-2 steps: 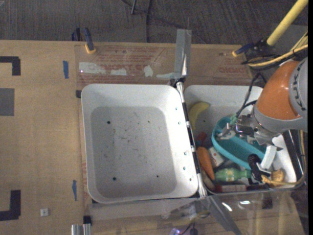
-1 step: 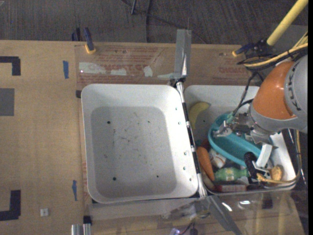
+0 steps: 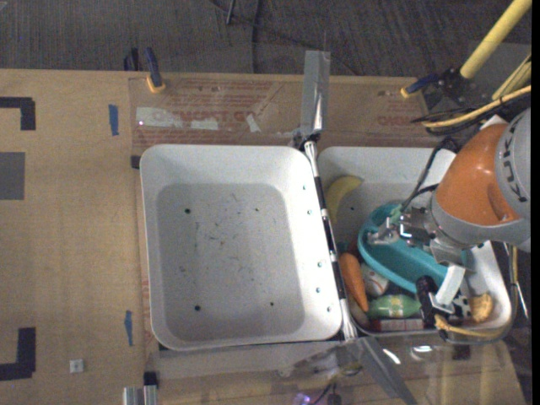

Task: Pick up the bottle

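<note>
1. Gripper state: the gripper hangs over the bin on the arm's side of the bench, directly above a teal bowl. The wrist hides its working end, so whether it is open or closed cannot be determined. Nothing is seen in its grasp.
2. Bottle location: the bottle is green and lies on its side. It is near the gripper but apart from it, beyond the bowl towards the bottom edge of the view and close to that wall of the bin.
3. Neighbours: a carrot lies below and to the view's left of the gripper, close to one end of the bottle. A yellow banana sits above and to the view's left of the gripper.
4. Handling estimate: the bottle is probably light plastic, fairly stiff, with a smooth round body. Expect it to roll or slip if pressed off-centre.
5. Recommended hold: take the bottle across its narrow width at mid-body, clear of the carrot and the bin wall.
6. Risk: clearance is limited, and the bowl rim may obstruct the descent.
</note>
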Controlling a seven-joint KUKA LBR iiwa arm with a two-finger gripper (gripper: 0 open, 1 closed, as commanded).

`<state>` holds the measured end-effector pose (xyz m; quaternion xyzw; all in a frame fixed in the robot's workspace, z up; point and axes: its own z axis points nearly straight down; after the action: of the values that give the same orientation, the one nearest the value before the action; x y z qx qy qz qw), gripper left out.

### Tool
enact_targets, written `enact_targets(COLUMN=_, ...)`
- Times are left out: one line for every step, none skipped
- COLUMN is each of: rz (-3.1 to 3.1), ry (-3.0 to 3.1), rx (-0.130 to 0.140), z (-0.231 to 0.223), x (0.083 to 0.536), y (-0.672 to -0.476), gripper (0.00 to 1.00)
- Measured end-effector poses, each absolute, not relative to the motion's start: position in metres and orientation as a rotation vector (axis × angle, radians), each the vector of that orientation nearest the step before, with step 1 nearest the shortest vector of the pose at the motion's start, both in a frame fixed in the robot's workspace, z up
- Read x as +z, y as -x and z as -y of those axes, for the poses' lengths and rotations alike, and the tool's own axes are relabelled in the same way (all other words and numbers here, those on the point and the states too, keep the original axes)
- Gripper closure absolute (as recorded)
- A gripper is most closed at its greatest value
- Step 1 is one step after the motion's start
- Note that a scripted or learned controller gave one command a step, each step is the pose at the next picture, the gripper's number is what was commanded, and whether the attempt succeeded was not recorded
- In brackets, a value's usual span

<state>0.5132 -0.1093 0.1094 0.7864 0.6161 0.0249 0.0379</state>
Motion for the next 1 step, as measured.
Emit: enact_targets(rz=-1.601, ry=-2.623, rx=0.106, z=0.13, x=0.1124, y=-0.5098, gripper=0.0)
